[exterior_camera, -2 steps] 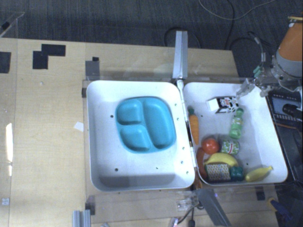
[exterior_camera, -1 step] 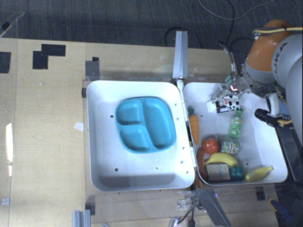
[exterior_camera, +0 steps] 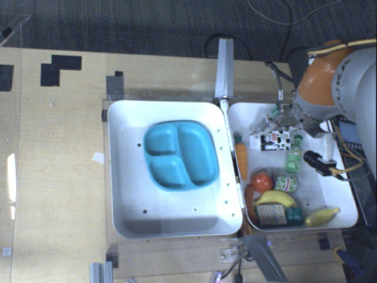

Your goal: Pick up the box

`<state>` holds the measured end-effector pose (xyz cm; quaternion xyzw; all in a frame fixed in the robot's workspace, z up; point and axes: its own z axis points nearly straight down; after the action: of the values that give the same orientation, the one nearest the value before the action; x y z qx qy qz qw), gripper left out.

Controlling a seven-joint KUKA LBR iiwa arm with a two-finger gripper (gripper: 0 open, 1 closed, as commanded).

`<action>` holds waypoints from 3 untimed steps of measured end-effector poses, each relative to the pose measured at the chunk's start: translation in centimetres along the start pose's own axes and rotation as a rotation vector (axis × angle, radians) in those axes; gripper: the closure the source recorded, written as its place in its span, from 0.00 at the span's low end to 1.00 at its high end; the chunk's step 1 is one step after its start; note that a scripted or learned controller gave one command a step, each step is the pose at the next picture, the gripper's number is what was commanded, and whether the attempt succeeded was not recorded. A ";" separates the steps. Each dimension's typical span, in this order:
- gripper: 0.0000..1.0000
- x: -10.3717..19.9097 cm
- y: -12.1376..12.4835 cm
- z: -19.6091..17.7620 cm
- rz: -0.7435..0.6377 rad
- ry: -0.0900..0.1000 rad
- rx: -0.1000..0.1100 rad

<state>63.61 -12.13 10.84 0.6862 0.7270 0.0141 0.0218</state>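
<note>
Camera view: we've got the pincer [exterior_camera: 281, 118] low in the right bin [exterior_camera: 351, 212], box [exterior_camera: 271, 140] just below it, not lifted yet. Can't tell the pincer's state. Grab & lift left.

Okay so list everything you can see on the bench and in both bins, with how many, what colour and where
Left bin: one, white, left half of the bench.
Divided tray: one, blue, three compartments, middle of the left bin.
Right bin: one, white, beside the left bin.
Box: one, white with dark print, upper part of the right bin, just below the gripper.
Carrot: one, orange, along the right bin's left wall.
Tomato: one, red, lower middle of the right bin.
Bananas: two, yellow, near the right bin's front edge.
Bottle: one, green, right of the box.
Arm: one, grey with an orange band, reaching in from the right.
Gripper: one, metal, above the box.
</note>
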 end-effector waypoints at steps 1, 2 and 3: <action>0.00 0.5 3.6 1.8 -0.192 0.012 0.039; 0.00 -2.4 -5.5 -0.5 -0.219 0.015 0.041; 0.00 -2.0 -1.1 2.0 -0.078 0.012 0.041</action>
<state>62.76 -14.20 8.81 0.6576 0.7533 0.0027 0.0040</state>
